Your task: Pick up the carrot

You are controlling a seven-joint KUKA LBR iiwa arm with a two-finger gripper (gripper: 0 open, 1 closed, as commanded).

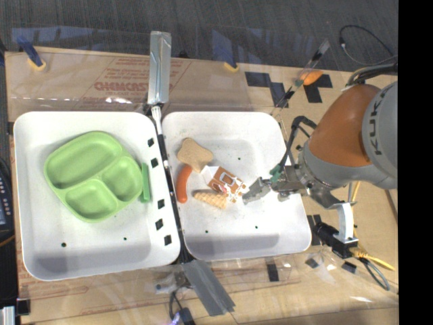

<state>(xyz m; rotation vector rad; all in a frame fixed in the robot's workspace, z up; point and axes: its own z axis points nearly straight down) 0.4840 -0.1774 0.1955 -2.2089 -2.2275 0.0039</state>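
Carrot (182, 183) lies in the right bin (270, 239), close to that bin's left wall, long axis running roughly up-down in the camera view with a slight bend. Just above it sits a tan bread-shaped piece (194, 154); just to its right lie a ribbed yellow-tan piece (210, 199) and an orange-and-white wrapped item (226, 183). Gripper (252, 193) sits further right again, low over the right bin floor, with that wrapped item between it and the carrot. So the carrot lies to the gripper's left in view, roughly level with it, and the clutter is on the direct line. Nothing visible between the fingers; whether they're spread or closed I cannot tell from this angle. Green divided plate (91, 175) sits in the left bin (40, 249), out of the way. Judgement: approach needs to clear the wrapped item and close across the carrot's short axis.
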